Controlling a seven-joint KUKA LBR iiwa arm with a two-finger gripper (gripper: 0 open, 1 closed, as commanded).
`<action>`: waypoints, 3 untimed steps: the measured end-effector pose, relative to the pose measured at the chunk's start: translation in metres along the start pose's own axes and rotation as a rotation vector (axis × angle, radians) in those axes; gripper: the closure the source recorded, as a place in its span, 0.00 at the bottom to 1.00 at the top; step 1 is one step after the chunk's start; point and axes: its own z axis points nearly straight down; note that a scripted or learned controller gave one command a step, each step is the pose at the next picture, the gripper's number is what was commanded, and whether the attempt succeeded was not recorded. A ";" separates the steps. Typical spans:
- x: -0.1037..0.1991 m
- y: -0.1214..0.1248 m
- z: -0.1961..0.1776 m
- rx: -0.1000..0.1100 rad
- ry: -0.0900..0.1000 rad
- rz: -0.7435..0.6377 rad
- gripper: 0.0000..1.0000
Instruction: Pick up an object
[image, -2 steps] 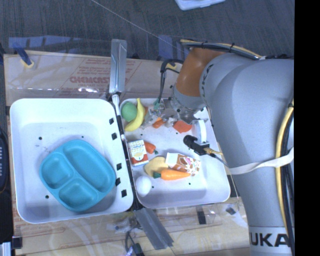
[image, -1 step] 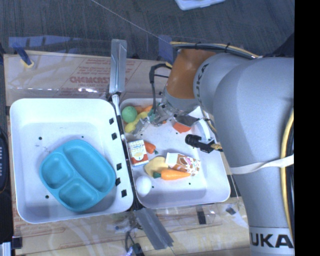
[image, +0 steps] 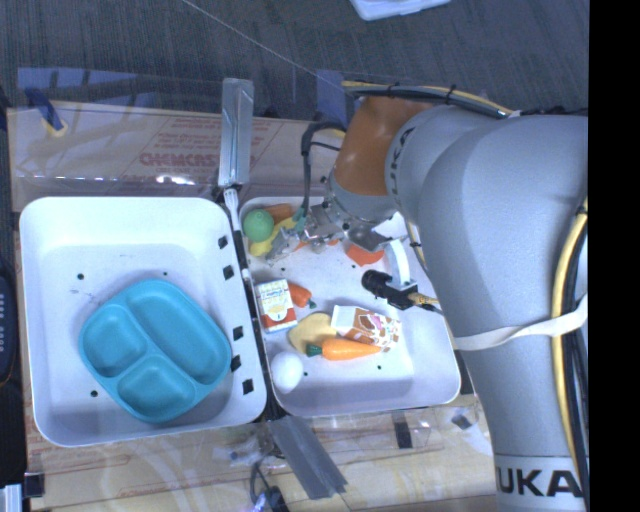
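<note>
Reaching in from the right, the gripper (image: 312, 232) hung low at the right bin's (image: 437, 385) crowded far end beside a green ball (image: 259, 222); whether it held anything could not be told. The carrot (image: 350, 349) lay nearer, and open floor ringed the left bin's blue tray (image: 153, 347).

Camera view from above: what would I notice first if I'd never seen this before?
Probably the big grey robot arm on the right, bending over the right white bin of small toy foods, its claw near a green ball. Next, the blue plastic divided tray in the left white bin.
</note>
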 end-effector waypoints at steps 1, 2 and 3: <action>-0.073 -0.021 -0.157 -0.019 -0.011 -0.057 0.00; -0.012 0.002 -0.016 -0.020 -0.008 -0.045 0.00; -0.009 0.006 -0.014 -0.024 -0.012 -0.025 0.00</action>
